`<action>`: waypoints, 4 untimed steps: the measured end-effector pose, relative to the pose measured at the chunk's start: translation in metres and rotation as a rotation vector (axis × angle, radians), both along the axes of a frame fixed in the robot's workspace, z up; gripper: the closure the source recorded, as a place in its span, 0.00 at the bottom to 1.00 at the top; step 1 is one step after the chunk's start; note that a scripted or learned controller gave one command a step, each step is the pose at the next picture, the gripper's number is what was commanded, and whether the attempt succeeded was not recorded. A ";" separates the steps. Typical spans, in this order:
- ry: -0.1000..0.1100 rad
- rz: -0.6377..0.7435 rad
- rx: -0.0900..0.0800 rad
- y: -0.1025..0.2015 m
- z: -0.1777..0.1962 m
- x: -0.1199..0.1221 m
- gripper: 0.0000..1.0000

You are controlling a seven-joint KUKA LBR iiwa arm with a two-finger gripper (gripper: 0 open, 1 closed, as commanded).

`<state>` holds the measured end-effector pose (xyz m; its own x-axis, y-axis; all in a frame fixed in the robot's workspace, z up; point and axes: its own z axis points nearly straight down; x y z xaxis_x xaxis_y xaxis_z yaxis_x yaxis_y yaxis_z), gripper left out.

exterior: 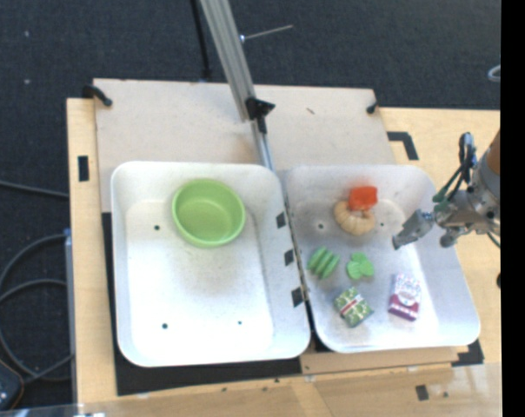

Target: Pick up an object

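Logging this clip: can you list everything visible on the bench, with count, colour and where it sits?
bins: 2, white, side by side on the bench
bowl: 1, green, upper part of the left bin
orange block: 1, orange, right bin, top, against the beige lump
beige lump: 1, beige, right bin, upper middle
green toys: 2, green, right bin centre
green packet: 1, green with red, right bin, lower
purple packet: 1, white and purple, right bin, lower right
metal pole: 1, grey, behind the bins
gripper: 1, grey, over the right bin's right side

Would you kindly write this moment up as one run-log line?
gripper: over right bin, holding nothing seen | nearest: tan and orange toy | left bin: green bowl
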<state>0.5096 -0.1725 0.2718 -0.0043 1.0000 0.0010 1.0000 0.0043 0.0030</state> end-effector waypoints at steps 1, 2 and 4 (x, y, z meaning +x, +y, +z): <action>0.000 -0.001 0.000 0.000 0.000 0.000 0.00; 0.007 -0.006 -0.003 -0.005 -0.062 -0.004 0.00; -0.003 -0.007 -0.009 -0.017 -0.163 0.004 0.00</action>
